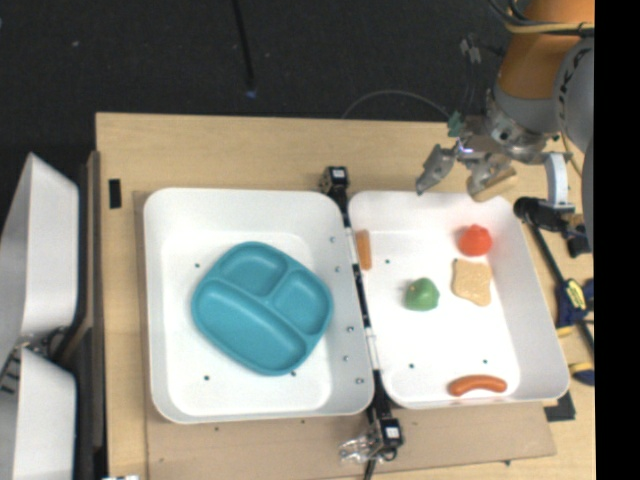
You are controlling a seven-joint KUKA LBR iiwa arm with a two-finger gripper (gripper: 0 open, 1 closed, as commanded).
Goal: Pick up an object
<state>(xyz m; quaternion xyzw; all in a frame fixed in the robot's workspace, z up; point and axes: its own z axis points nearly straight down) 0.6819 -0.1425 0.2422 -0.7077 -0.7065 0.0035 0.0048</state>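
Down at the near rim of the right bin (pixel 540 368) lies a little sausage (pixel 477 385), long axis running left to right along the wall; up from it sit a green piece (pixel 422 294) and, just beside that to the right, a pale tan slab (pixel 472 281); a red tomato-like piece (pixel 475 239) rests just above the slab, and a thin orange stick (pixel 364 250) lies lengthwise against the bin's left wall; the left bin (pixel 170 268) holds a blue divided plate (pixel 262 307), set at a slant; the gripper (pixel 464 173) hangs over the far edge of the right bin, its two fingers spread wide with nothing between them; whether the tips are above the rim or just outside it I can't quite tell from this slant; nothing has been picked yet, so the task looks barely begun; the red piece is the nearest candidate, lying towards the camera from the hand and only slightly to the right, so I'd judge the coming move to be a short reach inward and a descent; the sausage is well apart from the hand, clear across the bin
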